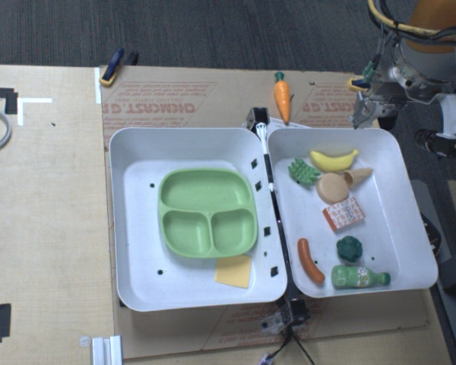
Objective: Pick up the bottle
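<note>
Gripper (367, 112) hangs at the far right corner of the right bin (410, 226), above its rim. Can't tell how it's set, too small and cluttered there. Nothing visibly in it.

Step in hand, my read: approach not started. Bottle (359, 277) is well apart from the gripper, down at the opposite, near edge of the same bin, lying on its side, cap pointing right.

Next move calls for: travel across the whole bin toward the near edge, line up across the bottle's body, then descend. A sausage (310, 261) lies just left of the bottle and a broccoli piece (349, 248) just beyond it on the gripper's side, so clearance is tight.

Between gripper and bottle, nearest first: 1 banana (334, 159), 1 cone (358, 176), 1 leafy green piece (305, 172), 1 round tan piece (334, 188), 1 red-and-white packet (343, 214).

Farther left: 1 carrot (281, 96) on the counter, outside the bins. Left bin (129, 226) holds 1 green tray (208, 212) and 1 cheese slice (234, 271).

Count: 2 bins, 1 bottle.
</note>
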`<state>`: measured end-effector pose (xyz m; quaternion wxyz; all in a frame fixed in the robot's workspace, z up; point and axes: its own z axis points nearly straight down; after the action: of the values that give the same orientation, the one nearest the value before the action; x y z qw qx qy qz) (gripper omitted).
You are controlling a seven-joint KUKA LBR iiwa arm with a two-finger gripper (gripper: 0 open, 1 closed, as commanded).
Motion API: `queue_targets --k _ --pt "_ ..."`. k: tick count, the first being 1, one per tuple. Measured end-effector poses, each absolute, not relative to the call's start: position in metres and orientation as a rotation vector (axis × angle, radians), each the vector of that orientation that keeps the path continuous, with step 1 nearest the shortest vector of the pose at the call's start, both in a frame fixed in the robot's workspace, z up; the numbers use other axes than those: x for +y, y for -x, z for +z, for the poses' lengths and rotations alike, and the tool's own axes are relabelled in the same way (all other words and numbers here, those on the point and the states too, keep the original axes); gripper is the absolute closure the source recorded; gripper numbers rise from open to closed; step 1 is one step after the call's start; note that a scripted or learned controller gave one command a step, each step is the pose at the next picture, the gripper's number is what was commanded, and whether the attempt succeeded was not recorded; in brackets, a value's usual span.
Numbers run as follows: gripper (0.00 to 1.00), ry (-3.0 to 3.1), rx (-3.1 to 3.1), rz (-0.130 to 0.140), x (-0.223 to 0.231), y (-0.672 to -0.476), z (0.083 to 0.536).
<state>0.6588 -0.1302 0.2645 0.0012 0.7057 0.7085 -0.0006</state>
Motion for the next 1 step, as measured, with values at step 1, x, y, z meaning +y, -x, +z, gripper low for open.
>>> queue_targets --k 1 --pt "1.0 -2.253 2.189 -0.002 -0.0393 -0.6241 0.1919"
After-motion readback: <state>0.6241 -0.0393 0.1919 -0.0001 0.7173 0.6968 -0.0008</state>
